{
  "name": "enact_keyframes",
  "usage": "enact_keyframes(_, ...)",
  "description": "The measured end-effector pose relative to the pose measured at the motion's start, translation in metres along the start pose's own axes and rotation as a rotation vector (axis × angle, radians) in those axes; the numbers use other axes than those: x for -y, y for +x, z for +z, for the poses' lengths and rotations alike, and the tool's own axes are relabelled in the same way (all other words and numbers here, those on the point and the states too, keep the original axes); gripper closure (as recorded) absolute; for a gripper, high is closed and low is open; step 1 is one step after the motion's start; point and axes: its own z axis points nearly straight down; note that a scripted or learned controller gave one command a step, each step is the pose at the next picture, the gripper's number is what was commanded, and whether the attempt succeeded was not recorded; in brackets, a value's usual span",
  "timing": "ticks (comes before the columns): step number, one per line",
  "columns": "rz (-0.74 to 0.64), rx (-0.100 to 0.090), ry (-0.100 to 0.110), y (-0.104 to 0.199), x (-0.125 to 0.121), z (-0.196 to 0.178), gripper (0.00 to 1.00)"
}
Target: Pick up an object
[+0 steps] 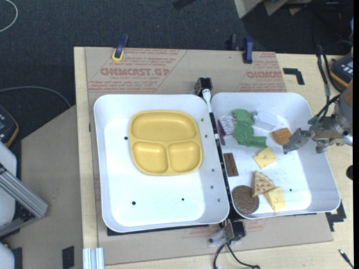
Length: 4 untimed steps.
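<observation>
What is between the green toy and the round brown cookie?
In the camera view, a small dark brown bar lies on the bin floor between the green toy and the round brown cookie.

A robotics lab, plainly. Clamps (118, 50) pin a cardboard sheet (185, 69) to the bench (84, 150). Cables (33, 88) trail over dark carpet left of it.

two white bins (112, 167), one yellow tray (165, 140), perhaps three cheese pieces (265, 158)
</observation>
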Motion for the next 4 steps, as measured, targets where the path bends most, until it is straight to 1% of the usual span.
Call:
enact_keyframes(1,-0.004,0.003,-0.014,0.0,-0.003,-0.007,0.0)
enact_keyframes(2,-0.003,0.0,-0.007,0.003,0.005,0.041,0.0)
enact_keyframes(3,-0.003,0.0,-0.007,0.001,0.009,0.084,0.0)
enact_keyframes(4,-0.003,0.001,-0.009,0.002,0.009,0.137,0.0)
